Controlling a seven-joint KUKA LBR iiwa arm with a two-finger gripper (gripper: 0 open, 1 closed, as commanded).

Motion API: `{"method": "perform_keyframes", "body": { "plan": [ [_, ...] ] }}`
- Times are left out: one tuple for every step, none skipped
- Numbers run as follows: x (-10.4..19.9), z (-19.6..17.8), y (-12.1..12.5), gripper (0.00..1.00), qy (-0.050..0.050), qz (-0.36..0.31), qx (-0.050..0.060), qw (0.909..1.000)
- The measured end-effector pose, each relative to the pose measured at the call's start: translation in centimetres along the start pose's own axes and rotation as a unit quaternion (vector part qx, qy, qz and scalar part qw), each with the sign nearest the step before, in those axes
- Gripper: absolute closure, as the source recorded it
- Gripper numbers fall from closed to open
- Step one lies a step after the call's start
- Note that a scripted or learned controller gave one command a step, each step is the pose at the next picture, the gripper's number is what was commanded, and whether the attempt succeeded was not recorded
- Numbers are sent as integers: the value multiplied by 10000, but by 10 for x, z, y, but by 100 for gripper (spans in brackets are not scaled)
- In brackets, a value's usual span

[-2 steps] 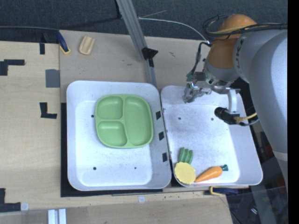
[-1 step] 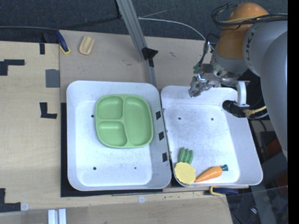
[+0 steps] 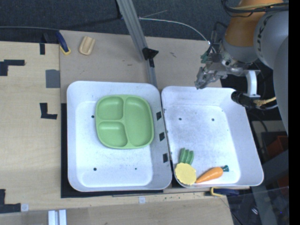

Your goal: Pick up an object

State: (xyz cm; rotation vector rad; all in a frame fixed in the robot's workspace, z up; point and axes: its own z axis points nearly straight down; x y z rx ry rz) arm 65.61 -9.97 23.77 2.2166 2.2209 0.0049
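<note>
While the gripper [image 3: 202,82] hangs over the far rim of the right bin [image 3: 243,139], its opening cannot be told. Two toys lie together at that bin's near edge, one carrot [image 3: 210,174] and one corn cob [image 3: 185,168]. Both look light, stiff and smooth; the carrot's thick middle seems the safest hold. One green plate [image 3: 124,121] sits in the left bin [image 3: 77,139].

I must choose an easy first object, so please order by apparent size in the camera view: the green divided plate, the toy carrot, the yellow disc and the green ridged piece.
1. Green divided plate, by far the largest.
2. Toy carrot and yellow disc: look alike in size, so no ranking.
3. Green ridged piece, smallest; the disc partly covers it.
</note>
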Motion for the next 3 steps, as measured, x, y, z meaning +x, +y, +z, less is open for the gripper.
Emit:
{"method": "perform_keyframes", "body": {
  "plan": [
    [52, -8, -9, 100, 12, -21, 28, 10000],
    [102, -11, -20, 100, 13, -22, 33, 10000],
    [155, -11, -25, 100, 11, -25, 35, 10000]
  ]
}}
